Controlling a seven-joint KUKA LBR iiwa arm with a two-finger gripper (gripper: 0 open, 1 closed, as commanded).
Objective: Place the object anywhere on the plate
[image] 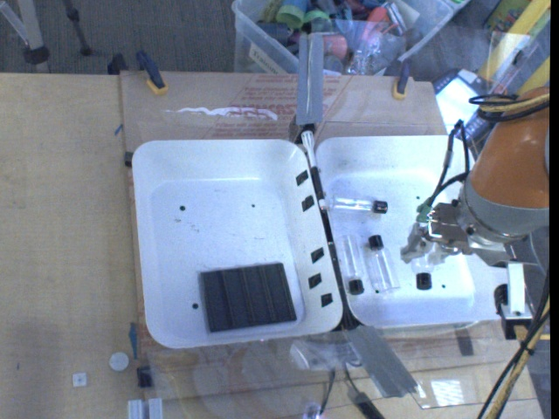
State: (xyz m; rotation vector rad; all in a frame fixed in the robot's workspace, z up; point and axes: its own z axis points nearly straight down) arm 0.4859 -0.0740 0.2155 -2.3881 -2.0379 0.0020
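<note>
Nearest, on the pale wooden bench top [52, 234]: one small grey round disc [118, 360] and one tiny white square [79, 378]. Then two shallow white bins of smooth, glossy plastic with rounded corners, touching side by side. In the left bin [153, 234], near its front wall: one plate [247, 297], dark grey, rectangular, flat, ribbed in long parallel strips, lying a little askew. Along the seam between the bins: four small black tabs [307, 203]. In the right bin [454, 299]: three clear tubes [379, 267], each with a black cap, two lying just beside each other near the front and one crosswise farther back; also one small black piece [424, 279], apart from them. All well apart from the plate, in the other bin. Above that black piece hangs the gripper [428, 244], pale metal under a grey and orange arm; open or closed, cannot tell. Farther back: brown cardboard [218, 103] with faint reddish print, not readable, and two orange clamps [155, 78]. Farthest: one clear tote [262, 24] heaped with many-coloured plastic pieces.
</note>
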